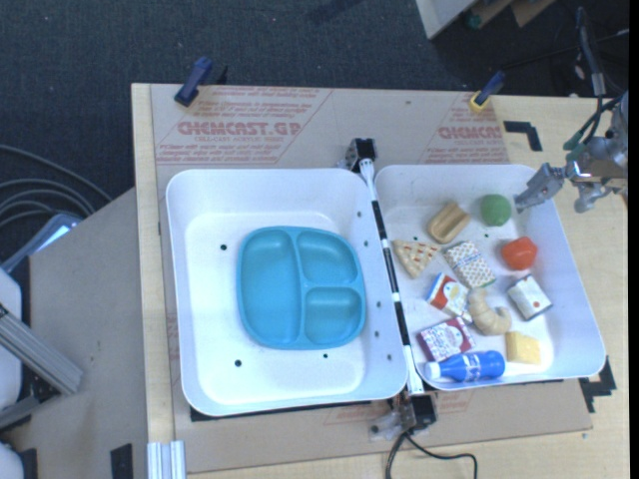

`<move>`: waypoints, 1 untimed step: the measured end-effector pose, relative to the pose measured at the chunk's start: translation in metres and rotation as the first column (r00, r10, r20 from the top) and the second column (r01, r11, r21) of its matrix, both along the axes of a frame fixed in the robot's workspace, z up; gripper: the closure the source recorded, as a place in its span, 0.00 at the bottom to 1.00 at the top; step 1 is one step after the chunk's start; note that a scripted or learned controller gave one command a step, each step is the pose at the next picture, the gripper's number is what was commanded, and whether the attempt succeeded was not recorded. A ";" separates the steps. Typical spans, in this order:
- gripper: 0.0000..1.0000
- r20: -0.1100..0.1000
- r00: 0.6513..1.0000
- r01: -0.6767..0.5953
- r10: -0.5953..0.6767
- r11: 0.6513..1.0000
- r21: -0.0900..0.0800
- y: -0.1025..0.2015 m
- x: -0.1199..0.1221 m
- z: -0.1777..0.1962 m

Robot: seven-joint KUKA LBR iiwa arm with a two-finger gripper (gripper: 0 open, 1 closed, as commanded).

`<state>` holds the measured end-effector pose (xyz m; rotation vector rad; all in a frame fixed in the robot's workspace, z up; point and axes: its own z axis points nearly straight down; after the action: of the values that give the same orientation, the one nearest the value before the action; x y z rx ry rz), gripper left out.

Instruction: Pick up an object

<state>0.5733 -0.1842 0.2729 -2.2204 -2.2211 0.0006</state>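
Observation:
The right bin (574, 267) holds several toy foods: a green ball (494, 209), a red tomato (518, 253), a tan bread roll (448, 222), a pizza slice (414, 256), a checkered packet (468, 263), a croissant (487, 313), a white carton (529, 297), a yellow cheese block (523, 348), a maroon carton (444, 339) and a blue bottle (469, 367). My gripper (564, 190) hangs over that bin's far right corner, right of the green ball. It is open, with nothing between its fingers.
A blue divided plate (302, 287) lies in the left bin (190, 267). A ridge with black clips (361, 152) separates the two bins. Blue (194, 80) and yellow (486, 90) clamps hold the board's far edge.

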 end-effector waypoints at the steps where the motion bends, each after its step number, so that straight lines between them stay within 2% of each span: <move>1: 0.00 -0.003 1.000 0.001 -0.001 1.000 0.001 -0.040 0.009 -0.137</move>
<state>0.5821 -0.2237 0.1360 -2.2193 -2.2181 0.0032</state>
